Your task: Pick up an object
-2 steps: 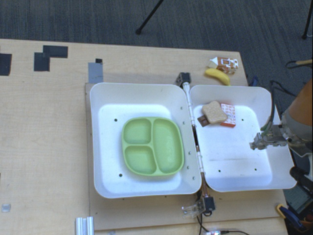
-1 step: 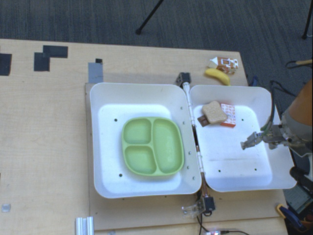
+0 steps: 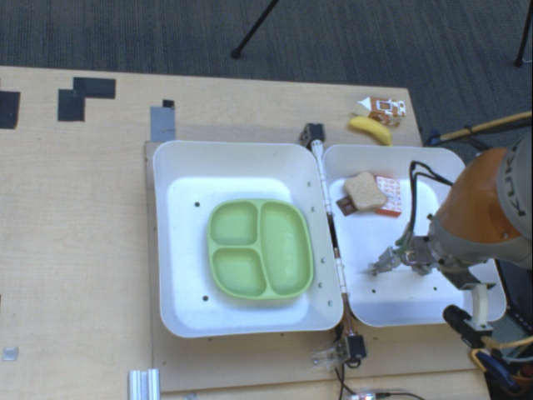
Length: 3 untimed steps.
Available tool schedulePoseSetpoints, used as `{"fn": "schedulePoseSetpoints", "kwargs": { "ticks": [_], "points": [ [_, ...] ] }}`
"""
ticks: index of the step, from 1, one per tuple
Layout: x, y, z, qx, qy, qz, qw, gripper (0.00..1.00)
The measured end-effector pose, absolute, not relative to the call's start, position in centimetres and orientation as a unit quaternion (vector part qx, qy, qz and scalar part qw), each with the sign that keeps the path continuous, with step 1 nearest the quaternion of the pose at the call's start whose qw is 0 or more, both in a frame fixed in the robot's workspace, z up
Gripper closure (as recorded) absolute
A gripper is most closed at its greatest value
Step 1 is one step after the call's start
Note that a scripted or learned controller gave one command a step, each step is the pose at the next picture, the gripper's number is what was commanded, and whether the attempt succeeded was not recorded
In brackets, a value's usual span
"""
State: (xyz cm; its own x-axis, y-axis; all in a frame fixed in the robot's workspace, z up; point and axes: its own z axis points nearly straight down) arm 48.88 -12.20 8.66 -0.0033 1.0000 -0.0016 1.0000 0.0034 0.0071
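While the arm [image 3: 487, 211] reached in from the right, its gripper [image 3: 385, 263] hung low over the floor of the right bin [image 3: 366, 307], fingers pointing left. How far those fingers were parted could not be told from this slant, and nothing was visible between them.

Two white bins sat side by side on the wooden bench [image 3: 75, 223]. One green divided plate [image 3: 260, 249], with three compartments, lay in the left bin [image 3: 179, 215]. Three things lay in the right bin's far part, well apart from the gripper: one tan slice of toy bread [image 3: 365, 190], one red-and-white packet [image 3: 388, 196] just beside it and partly under it, and one small dark piece [image 3: 345, 207] touching the bread's near-left edge.

Outside the bins, beyond the right bin's far rim, lay one yellow banana [image 3: 370, 128] and one small orange-and-white carton [image 3: 385, 107], close together on the bench.
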Motion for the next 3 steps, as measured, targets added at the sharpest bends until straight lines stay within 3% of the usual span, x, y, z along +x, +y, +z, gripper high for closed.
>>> {"fn": "schedulePoseSetpoints", "kwargs": {
  "ticks": [1,2,3],
  "points": [
    [49.1,-12.2,9.8,0.705,0.709,0.0038,0.006,1.00],
    [49.1,-12.2,9.8,0.705,0.709,0.0037,0.005,0.00],
    [49.3,-12.1,10.8,0.704,0.710,0.0050,0.007,1.00]
  ]
}}
